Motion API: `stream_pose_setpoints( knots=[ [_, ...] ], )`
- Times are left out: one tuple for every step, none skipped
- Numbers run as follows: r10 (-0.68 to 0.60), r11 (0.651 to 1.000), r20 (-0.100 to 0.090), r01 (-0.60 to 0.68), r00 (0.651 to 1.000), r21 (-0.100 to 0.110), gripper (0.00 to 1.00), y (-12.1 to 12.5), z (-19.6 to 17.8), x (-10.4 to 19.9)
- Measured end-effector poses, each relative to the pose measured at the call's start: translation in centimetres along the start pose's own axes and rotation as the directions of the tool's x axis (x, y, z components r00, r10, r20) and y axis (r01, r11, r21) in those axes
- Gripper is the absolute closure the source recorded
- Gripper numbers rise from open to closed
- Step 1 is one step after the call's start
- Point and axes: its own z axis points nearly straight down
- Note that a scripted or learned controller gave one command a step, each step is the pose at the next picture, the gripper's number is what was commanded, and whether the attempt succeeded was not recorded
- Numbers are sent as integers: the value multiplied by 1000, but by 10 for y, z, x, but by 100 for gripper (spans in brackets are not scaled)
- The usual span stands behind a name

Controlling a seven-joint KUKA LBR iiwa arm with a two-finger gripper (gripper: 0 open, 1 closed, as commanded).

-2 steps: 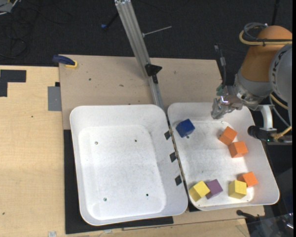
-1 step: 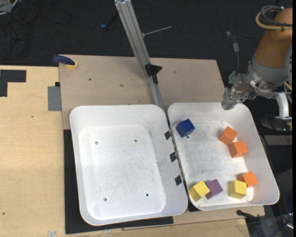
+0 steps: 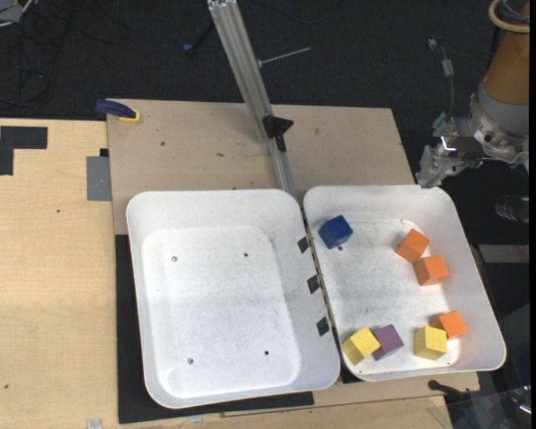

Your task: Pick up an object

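Several small cubes lie in the right bin (image 3: 476, 277). A blue cube (image 3: 336, 231) sits near its far left corner. Two orange cubes (image 3: 413, 244) (image 3: 431, 269) lie close together toward the right wall. Along the near edge I see a yellow cube (image 3: 362, 343) touching a purple cube (image 3: 389, 339), then another yellow cube (image 3: 431, 341) with a third orange cube (image 3: 452, 324) beside it. My gripper (image 3: 431, 170) hangs just outside the bin's far right corner, above the bench edge and apart from every cube.
The left bin (image 3: 136, 213) stands beside the right one, with black clips (image 3: 312, 283) along the shared rim. A slanted aluminium bar (image 3: 247, 71) rises behind the bins. A blue and yellow clamp (image 3: 118, 110) lies at the board's far left corner.
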Motion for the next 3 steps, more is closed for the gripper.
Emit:
stream_pose_setpoints(
  knots=[
    [-2, 1000, -1, 2, 1000, 3, 100, 0, -24, -1],
    [-6, 1000, -4, 6, 1000, 9, 100, -15, -3, 51],
    [-6, 1000, -4, 6, 1000, 8, 100, -15, 2, 106]
  ],
)
